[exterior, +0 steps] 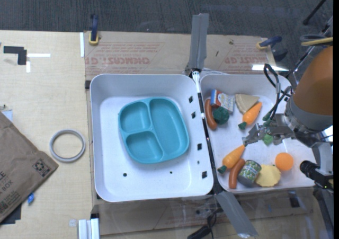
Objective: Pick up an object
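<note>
Can (249, 173) and sausage (236, 173) sit low in the right bin (233, 81); I've parked jaws over toys, can't tell their state.

left bin (106, 142): white
divided plate (153, 129): teal, plain
right bin (233, 81): white
carrots (251, 114) (232, 156): orange, green tops
ball (284, 161): orange
sausages (210, 115) (235, 173): red-brown
wedge (243, 102): tan
lump near edge (268, 176): pale yellow
tape ring (67, 144): grey
counter (42, 95): light wood
cardboard under bins (137, 52): brown, red print
arm band (320, 84): orange
far clamps (94, 23): blue
</note>
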